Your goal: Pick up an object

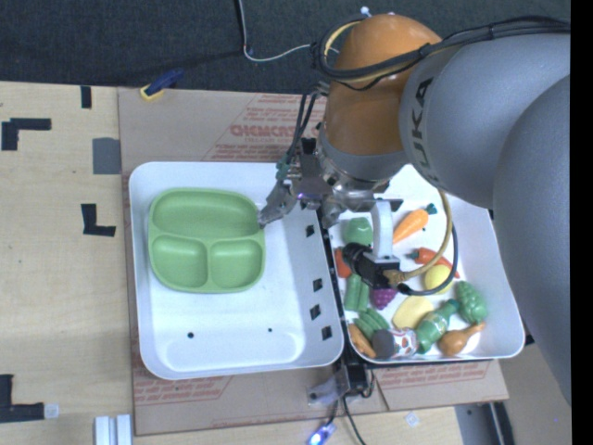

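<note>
The gripper (276,208) hung low over the left bin (222,341), close to the wall between the two bins. I could not tell if it was open or shut, because the big grey and orange arm (380,91) hid most of it from above. I could not see it holding anything. The closest thing to it was the green plate (206,241). It lay flat in the left bin, with the gripper just beside its top right corner (touching or not, I could not say). The plate looked like light, stiff plastic with three dips in it. I think it would be smooth and slippery, and too wide and flat to grab in the middle. Its raised rim looked like the best place to pinch, and it did not look easy to break. Over the wall, the right bin (491,248) held a heap of toy food: an orange carrot (412,222), purple grapes (382,297), a yellow piece (412,311) and a green broccoli (471,300). These looked small and light. The round ones might roll or slip, so a hold across the middle seemed best. They lay packed together and touching, so a grab there might catch two.
</note>
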`<state>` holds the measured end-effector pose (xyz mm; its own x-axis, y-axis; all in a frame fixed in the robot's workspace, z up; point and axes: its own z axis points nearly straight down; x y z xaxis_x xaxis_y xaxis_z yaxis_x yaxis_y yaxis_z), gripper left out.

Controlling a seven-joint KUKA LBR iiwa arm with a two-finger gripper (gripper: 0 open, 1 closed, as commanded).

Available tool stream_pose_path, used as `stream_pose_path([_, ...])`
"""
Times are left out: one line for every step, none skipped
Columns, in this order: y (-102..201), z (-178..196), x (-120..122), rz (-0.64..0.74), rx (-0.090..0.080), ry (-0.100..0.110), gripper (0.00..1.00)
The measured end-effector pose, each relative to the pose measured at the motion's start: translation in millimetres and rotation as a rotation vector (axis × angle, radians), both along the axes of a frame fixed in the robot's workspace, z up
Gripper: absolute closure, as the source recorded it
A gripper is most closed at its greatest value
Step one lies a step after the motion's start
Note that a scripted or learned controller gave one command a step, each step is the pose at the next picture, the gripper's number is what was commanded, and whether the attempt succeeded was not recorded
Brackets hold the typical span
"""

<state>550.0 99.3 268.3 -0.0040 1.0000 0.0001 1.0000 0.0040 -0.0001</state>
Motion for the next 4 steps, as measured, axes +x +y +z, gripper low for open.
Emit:
stream_pose_path([22.7, -150.7, -73.9, -0.001, -0.003, 0.024, 0.00])
stream_pose_path([86.5, -133.6, -19.8, 0.003, 0.001, -0.002, 0.00])
stream_pose_path([96.9, 82.6, -49.8, 0.002, 0.007, -0.014, 0.00])
stream_pose_path([96.1, 82.4, -51.2, 0.001, -0.003, 0.003, 1.00])
